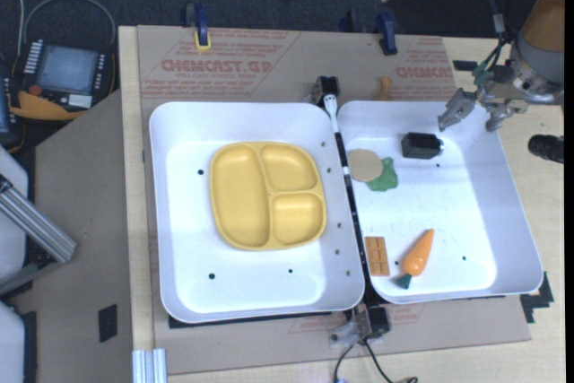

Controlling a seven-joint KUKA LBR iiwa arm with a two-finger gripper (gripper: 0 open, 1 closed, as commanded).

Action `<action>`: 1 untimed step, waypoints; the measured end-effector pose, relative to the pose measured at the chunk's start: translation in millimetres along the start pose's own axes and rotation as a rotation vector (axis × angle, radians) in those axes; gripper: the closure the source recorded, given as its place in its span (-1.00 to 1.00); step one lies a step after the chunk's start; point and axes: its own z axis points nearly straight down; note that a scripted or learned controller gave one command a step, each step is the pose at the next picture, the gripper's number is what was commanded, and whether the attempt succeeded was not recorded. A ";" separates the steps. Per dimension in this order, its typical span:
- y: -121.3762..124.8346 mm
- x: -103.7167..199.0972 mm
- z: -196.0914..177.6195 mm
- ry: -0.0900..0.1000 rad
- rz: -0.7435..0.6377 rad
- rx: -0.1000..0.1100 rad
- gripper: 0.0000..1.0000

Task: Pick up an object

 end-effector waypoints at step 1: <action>3.2 0.5 -8.7 -0.003 -0.003 -0.014 -1.00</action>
